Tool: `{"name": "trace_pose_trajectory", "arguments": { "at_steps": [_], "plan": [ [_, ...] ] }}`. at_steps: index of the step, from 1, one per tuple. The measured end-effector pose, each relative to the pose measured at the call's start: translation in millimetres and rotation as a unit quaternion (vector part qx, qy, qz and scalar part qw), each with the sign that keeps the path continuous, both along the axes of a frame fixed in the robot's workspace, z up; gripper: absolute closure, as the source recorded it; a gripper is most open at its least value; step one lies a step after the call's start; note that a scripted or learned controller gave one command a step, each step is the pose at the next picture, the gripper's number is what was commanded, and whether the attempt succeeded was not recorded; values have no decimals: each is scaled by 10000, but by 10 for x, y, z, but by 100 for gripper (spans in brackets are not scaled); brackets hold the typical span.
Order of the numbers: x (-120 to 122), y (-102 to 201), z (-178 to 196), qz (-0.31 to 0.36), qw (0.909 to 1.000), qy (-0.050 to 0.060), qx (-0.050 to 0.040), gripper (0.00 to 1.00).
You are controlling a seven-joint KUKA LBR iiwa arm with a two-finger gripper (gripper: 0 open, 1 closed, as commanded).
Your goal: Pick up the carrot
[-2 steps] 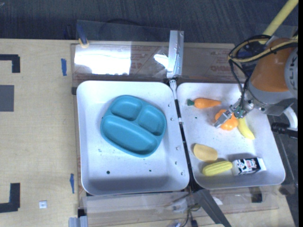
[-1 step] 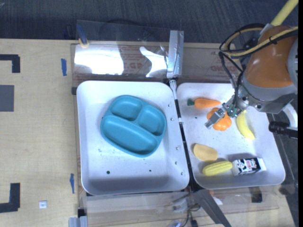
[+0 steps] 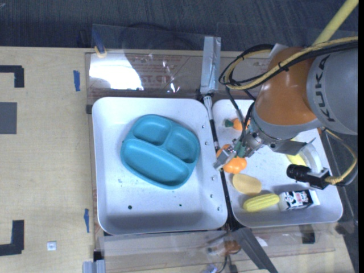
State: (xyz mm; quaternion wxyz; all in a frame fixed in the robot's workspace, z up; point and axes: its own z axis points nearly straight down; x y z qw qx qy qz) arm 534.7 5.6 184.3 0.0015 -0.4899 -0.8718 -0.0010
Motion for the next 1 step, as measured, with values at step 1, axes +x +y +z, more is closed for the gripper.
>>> {"name": "trace_pose_trajectory", "arguments": {
  "at_steps": [1],
  "plan": [
    [338,831,281,361,9993,-25,-6,100]
  ]
}}
